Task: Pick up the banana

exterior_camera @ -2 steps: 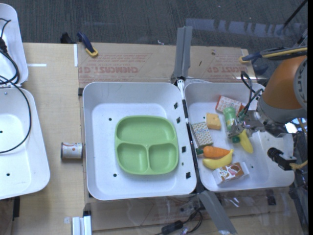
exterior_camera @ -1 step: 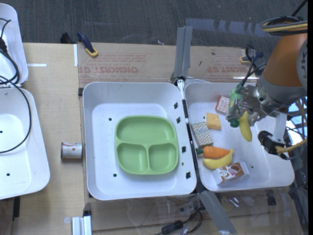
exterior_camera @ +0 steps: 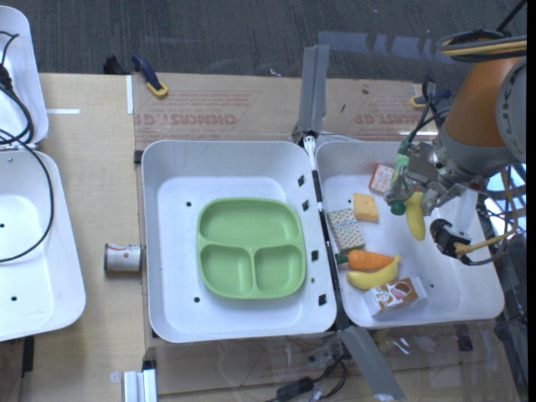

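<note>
The gripper (exterior_camera: 410, 198) is closed on a banana (exterior_camera: 415, 216), which hangs from its fingers above the right bin (exterior_camera: 469, 296), clear of the floor.

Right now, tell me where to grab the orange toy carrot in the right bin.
Grip the orange toy carrot at mid-body, from above, across its narrow width. It lies with its long axis left-right, resting on a yellow curved piece, with its top unobstructed.
</note>
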`<state>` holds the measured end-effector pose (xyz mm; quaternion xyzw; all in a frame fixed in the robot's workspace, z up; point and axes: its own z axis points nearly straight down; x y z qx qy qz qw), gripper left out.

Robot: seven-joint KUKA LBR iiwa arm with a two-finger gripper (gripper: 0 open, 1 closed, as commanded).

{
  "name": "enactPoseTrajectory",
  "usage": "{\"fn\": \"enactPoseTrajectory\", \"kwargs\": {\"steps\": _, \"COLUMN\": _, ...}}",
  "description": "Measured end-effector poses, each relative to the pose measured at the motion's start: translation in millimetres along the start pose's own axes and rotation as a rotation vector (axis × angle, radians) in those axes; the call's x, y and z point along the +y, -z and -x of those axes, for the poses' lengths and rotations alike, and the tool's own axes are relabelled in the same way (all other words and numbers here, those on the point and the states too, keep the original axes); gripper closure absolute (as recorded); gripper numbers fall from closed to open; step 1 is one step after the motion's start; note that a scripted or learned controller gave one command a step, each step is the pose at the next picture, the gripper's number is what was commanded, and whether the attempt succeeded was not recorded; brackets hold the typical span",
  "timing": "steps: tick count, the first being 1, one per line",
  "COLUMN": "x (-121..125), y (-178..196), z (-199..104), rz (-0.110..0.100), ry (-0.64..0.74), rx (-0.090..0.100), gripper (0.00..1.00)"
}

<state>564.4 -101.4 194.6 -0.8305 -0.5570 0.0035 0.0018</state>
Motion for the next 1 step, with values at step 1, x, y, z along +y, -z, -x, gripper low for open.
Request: {"fn": "enactPoseTrajectory", "kwargs": {"steps": 1, "x": -6.1, "y": 20.6, "z": -81.3, "rz": 0.000, "ry": -0.165, "rx": -0.002, "gripper": 1.00}}
